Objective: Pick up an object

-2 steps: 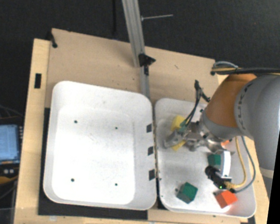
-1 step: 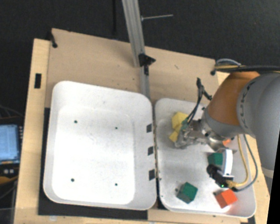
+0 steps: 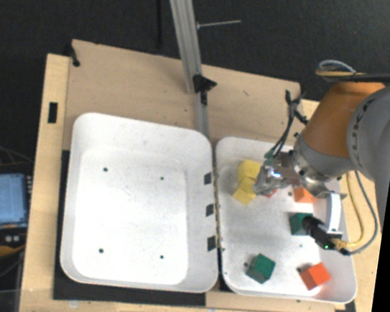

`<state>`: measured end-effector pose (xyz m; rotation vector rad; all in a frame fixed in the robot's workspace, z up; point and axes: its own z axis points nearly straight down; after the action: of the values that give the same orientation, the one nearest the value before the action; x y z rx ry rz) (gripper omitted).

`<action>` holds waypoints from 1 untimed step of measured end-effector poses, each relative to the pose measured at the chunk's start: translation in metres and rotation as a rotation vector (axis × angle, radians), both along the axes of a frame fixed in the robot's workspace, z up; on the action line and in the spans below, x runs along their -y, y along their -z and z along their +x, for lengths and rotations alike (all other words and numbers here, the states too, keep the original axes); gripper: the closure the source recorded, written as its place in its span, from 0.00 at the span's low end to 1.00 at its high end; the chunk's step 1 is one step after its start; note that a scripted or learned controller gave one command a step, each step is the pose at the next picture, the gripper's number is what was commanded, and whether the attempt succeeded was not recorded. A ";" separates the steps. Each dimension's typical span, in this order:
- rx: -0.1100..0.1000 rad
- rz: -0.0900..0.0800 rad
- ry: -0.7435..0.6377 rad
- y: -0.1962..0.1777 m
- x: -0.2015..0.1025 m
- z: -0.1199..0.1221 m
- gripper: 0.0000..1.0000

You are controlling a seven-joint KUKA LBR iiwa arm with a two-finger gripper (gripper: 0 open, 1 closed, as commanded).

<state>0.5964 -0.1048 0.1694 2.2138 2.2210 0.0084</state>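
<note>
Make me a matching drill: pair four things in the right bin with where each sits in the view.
Things:
1. yellow blocks
2. green block
3. orange block
4. gripper

Places:
A. near edge of the right bin, towards its middle
B. near right corner of the bin
C. far left part of the bin, beside the divider
D. just right of the yellow blocks

Pairs: 1-C, 2-A, 3-B, 4-D

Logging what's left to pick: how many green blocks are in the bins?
2. One green block sits near the right bin's front edge; another green block lies beside the arm, which may hide more.
</note>
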 end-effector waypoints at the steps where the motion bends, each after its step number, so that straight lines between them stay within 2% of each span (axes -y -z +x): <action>1: 0.000 -0.001 0.000 -0.055 0.001 0.002 1.00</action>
<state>0.5985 -0.1058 0.2240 2.2130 2.2208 0.0083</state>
